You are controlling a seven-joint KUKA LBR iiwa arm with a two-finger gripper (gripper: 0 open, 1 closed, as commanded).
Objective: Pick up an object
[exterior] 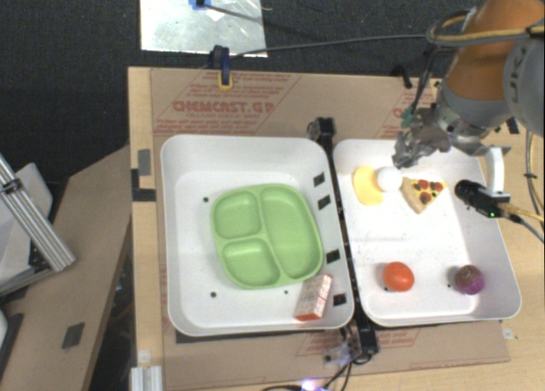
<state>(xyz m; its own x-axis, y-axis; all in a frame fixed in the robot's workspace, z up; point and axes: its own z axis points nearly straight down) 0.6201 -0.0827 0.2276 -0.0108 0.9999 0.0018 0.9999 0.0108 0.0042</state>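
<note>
My gripper hangs over the back of the right bin, just above and right of a fried egg toy with a yellow base and a white ball on it. A pizza slice toy lies just below and right of the gripper tips. Nearer the front of this bin sit an orange tomato and a purple ball. Nothing shows between the gripper's tips.
The left bin holds a green divided plate and a small pink and white carton at its front right corner. A black clamp sits where the bins meet at the back.
</note>
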